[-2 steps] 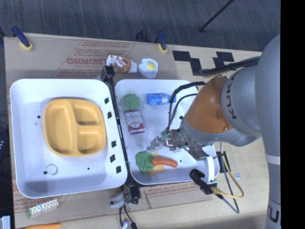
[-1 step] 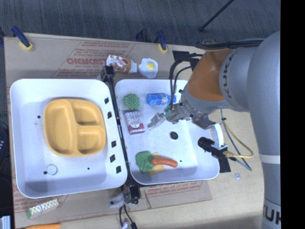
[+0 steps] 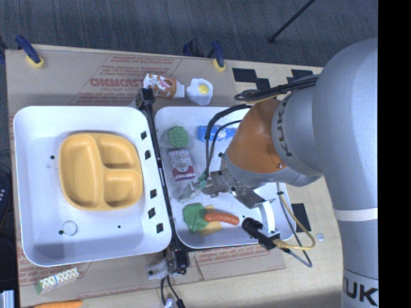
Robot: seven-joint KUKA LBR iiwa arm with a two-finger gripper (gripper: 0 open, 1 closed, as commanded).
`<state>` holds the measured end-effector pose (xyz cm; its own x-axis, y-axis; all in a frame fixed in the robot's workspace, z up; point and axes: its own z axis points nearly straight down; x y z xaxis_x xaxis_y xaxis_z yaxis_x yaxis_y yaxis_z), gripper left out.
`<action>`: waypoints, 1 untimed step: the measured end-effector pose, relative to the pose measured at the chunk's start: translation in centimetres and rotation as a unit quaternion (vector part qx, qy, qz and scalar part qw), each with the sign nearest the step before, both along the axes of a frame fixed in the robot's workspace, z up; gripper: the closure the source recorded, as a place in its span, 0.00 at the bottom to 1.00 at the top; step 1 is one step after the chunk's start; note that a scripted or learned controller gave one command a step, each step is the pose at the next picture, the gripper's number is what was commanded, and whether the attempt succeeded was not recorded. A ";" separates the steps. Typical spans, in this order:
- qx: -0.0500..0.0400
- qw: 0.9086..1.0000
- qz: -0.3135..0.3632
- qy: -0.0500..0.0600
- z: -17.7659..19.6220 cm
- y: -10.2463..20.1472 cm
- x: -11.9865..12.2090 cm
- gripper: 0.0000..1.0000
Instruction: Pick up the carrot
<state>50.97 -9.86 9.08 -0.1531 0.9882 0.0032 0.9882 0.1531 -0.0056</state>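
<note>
The carrot (image 3: 220,218) is orange with a leafy green top (image 3: 193,215). It lies flat near the front edge of the right bin (image 3: 168,117), with its tip pointing right. My gripper (image 3: 207,184) hangs over the middle of that bin, just behind the carrot and slightly left of its middle. The orange wrist band and grey arm hide the bin's right half. Nothing shows in the gripper's grasp.
Also in the right bin are a green bumpy ball (image 3: 178,135), a red and white packet (image 3: 182,164) and a blue item (image 3: 205,133). A yellow divided plate (image 3: 101,170) lies in the left bin (image 3: 32,236). A toy egg (image 3: 200,91) and a small bottle (image 3: 160,85) sit behind the bins.
</note>
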 end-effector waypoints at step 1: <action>-0.001 1.000 -0.009 -0.002 10.2 3.2 7.0 0.00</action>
